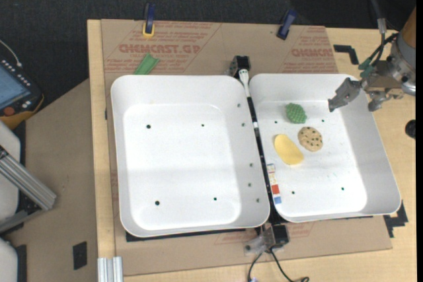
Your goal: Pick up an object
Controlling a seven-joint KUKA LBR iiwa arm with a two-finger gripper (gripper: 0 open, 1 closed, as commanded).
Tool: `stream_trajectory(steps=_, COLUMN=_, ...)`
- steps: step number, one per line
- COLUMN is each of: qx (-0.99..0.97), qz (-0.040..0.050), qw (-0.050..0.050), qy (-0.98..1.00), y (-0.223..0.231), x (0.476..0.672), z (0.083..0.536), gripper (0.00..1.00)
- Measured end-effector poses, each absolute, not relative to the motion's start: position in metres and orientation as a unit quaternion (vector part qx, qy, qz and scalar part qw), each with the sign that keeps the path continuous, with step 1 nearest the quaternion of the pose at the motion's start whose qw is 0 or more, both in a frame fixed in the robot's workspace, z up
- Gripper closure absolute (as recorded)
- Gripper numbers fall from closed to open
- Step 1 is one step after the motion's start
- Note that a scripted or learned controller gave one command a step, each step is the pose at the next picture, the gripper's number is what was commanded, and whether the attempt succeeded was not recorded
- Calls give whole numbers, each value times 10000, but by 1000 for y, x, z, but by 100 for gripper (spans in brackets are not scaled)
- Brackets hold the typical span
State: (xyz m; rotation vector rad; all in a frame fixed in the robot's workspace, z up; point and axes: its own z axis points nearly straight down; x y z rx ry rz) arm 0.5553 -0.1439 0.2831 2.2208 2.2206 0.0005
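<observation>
At the right edge of the frame the gripper hovers over the upper right of the right bin, its fingers spread wide and empty. The green object, the cookie and the yellow piece cluster left of it. A good pick probably means centring over one, descending straight, avoiding its neighbours.

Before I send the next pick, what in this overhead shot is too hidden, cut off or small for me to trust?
- Claw: blurred and partly overlapping the right bin rim; its height above the bin is unclear.
- Arm: cut off by the frame's right edge.
- Green piece, cookie, yellow piece: too small to identify exactly.
</observation>
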Motion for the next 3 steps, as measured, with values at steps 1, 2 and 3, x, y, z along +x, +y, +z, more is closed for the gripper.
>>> stream_trajectory(steps=1, qx=7087, qz=32, qw=102, qy=7054, y=-201, x=554, z=426, gripper=0)
stream_trajectory(steps=2, qx=7090, qz=27, qw=84, qy=7052, y=-227, x=491, z=533, gripper=0)
stream_trajectory(steps=3, qx=7070, qz=6, qw=49, qy=7072, y=-224, x=494, z=536, gripper=100)
